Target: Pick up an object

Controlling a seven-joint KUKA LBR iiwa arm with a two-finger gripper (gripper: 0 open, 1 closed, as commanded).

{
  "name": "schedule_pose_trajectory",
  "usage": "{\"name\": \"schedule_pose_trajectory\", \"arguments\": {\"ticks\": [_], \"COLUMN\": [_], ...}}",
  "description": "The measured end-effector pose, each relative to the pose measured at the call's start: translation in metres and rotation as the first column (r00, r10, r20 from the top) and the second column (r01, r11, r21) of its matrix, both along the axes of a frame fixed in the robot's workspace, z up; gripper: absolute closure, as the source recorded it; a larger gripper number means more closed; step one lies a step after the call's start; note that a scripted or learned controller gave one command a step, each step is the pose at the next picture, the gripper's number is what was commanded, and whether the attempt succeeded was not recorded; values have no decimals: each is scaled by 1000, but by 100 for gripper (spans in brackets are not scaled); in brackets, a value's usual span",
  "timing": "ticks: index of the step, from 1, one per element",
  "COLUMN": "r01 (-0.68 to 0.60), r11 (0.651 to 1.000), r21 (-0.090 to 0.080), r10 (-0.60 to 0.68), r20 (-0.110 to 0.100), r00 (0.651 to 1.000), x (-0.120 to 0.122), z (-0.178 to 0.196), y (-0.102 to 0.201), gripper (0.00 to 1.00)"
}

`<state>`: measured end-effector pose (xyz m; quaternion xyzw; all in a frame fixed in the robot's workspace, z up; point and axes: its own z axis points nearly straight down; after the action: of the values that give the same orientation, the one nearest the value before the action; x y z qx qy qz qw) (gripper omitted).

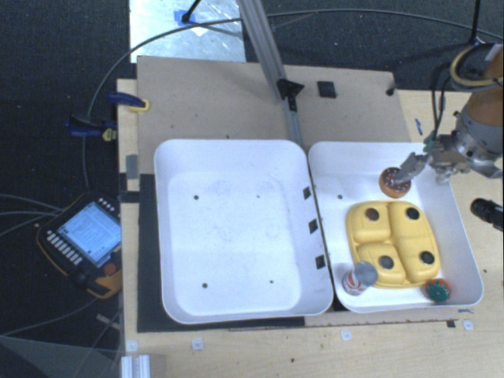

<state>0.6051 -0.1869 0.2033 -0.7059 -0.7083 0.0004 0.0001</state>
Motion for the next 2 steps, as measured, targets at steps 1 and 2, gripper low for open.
{"name": "schedule_pose_trajectory", "arguments": {"ticks": [1, 2], "r01": [2, 1], "r11": [1000, 1000], "r21": [0, -2], "r10": [-2, -1], "r20": [0, 8], "r00": [1000, 1000], "x": [6, 5], "z": [-47, -73], "y": [-7, -7], "gripper": [0, 0]}}
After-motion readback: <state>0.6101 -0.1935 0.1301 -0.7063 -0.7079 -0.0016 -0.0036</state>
